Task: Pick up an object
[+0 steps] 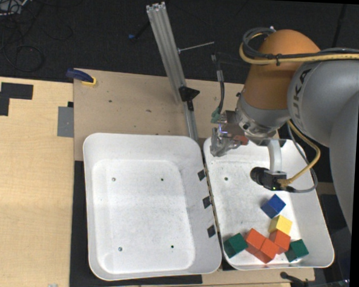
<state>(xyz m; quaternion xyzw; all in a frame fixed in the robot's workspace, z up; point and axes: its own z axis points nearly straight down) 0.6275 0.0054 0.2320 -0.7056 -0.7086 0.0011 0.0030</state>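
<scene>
Several small blocks lie in the near right corner of the right bin (238, 174): a blue cube (273, 205), a yellow cube (280, 225), orange blocks (263, 243) and two green blocks (235, 243) (297, 249). My gripper (221, 142) hangs over the bin's far left corner, well apart from the blocks and up-left of the blue cube. I see no block at the gripper. The arm's orange band and grey wrist hide part of the bin's far edge.
The left bin (99, 159) sits beside the right one, with black clips (206, 201) along their shared edge. A slanted aluminium rail (170, 54) rises behind the bins. A black cable fitting (268, 177) hangs over the right bin.
</scene>
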